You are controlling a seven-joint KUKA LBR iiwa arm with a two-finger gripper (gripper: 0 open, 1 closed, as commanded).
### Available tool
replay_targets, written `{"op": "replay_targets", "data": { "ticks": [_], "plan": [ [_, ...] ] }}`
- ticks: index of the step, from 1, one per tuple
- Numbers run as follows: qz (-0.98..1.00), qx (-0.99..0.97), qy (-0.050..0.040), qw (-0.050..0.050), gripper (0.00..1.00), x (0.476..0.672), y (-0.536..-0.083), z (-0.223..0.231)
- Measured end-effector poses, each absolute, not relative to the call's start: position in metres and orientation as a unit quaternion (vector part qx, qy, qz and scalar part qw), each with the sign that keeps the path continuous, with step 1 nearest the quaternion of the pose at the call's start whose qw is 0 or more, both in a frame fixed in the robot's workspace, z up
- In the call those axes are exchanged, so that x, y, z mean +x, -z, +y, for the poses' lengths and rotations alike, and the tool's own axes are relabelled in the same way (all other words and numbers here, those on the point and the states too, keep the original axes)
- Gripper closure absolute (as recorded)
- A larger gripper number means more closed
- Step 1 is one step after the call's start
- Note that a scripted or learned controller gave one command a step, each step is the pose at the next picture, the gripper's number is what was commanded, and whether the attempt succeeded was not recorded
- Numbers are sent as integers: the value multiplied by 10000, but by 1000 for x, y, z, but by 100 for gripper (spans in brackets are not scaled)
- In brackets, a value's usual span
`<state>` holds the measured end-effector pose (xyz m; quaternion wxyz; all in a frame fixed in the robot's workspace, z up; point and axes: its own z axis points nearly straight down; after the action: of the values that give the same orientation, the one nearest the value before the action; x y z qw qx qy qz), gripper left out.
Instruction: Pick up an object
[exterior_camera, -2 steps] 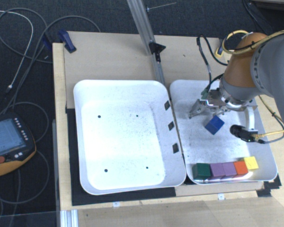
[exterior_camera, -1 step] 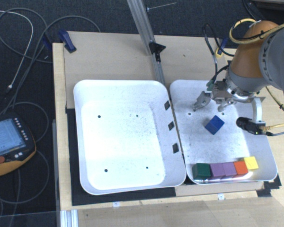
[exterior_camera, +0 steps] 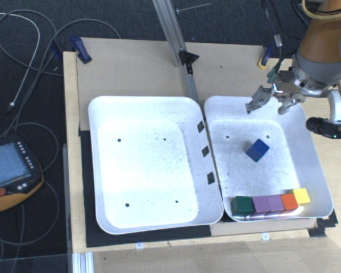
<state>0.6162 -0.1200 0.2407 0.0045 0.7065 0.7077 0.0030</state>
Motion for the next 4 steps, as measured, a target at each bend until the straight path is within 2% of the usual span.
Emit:
{"op": "replay_targets", "data": {
  "ticks": [1,2,3,4],
  "plan": [
    [7052,7090,36,-52,0,526,-112,-173],
    [7093,7049,-10,17,0,596,-99,-136],
    [7066,7076,13,-29,0,551,-99,-147],
    [7083,7059,-13,22,0,600,-100,-142]
  ]
}}
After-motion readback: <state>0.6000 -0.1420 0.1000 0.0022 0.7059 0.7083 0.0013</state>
